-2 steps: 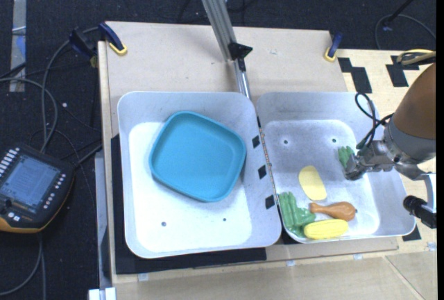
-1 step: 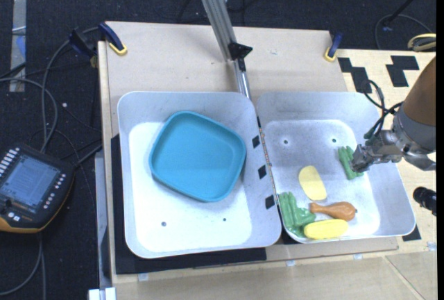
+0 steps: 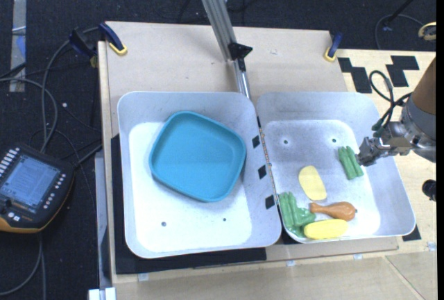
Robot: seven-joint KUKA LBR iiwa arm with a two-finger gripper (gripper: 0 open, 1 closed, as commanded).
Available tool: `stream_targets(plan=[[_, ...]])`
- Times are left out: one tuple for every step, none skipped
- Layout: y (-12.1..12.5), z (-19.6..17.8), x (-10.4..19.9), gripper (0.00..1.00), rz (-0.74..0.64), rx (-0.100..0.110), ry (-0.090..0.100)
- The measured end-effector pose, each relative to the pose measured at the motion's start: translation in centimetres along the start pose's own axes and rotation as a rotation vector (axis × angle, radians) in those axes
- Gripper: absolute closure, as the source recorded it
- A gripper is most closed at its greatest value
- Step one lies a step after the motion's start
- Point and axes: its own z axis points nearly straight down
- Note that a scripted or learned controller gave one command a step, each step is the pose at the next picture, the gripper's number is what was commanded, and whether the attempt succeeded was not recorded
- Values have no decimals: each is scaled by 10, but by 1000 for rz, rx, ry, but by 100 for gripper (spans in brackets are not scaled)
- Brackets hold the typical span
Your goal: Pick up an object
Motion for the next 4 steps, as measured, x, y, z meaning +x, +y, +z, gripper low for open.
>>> stream_targets(plan=[[13, 5, 47, 100, -4, 3, 2], [21, 10, 97, 100, -4, 3, 2], [27, 4, 158, 100, -5, 2, 2], [29, -5, 216, 100, -5, 2, 2]])
